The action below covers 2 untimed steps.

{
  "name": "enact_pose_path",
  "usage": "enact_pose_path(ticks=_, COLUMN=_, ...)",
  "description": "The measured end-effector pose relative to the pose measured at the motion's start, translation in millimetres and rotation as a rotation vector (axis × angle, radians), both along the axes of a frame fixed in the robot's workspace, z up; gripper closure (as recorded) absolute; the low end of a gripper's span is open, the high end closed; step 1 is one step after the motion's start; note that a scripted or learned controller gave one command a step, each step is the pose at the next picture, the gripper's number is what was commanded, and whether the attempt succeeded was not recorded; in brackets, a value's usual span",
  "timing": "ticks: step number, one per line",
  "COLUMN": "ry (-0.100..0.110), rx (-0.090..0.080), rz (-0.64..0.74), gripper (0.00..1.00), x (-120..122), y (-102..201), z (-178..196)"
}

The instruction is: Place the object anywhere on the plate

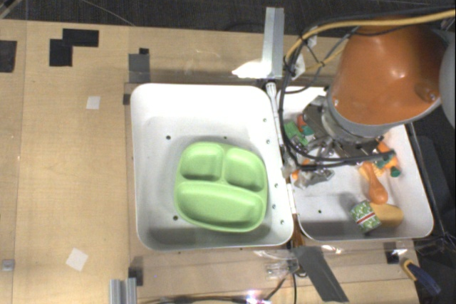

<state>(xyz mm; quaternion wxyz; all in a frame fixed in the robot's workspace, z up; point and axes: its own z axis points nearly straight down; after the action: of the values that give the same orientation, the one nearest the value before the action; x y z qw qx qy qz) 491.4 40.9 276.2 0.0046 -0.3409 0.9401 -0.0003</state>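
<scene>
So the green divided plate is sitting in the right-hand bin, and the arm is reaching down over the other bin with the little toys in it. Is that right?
Not quite. The green divided plate lies in the left bin, as the camera view shows. The rest holds: the arm reaches down over the right bin, where the small toys, such as an orange piece, lie.

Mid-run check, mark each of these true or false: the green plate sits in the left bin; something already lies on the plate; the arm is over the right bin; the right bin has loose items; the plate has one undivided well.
1. The green three-compartment plastic plate sits in the left white bin. True.
2. An object already lies on the plate. False: its compartments are bare.
3. The grey arm with the orange band is over the right white bin. True.
4. The right bin holds loose items. True: an orange carrot-shaped toy and a small green can, among others.
5. The plate has one undivided well. False: three compartments.
</scene>
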Motion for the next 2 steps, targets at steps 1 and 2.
enact_pose_path(ticks=1, ry=-0.006, rx=-0.005, rz=0.335, gripper=1.0, x=6.6, y=-39.7, z=92.4)
enact_pose_path(ticks=2, ry=0.003, rx=0.0, rz=-0.022, gripper=1.0, x=2.3, y=-20.8, z=-22.1)
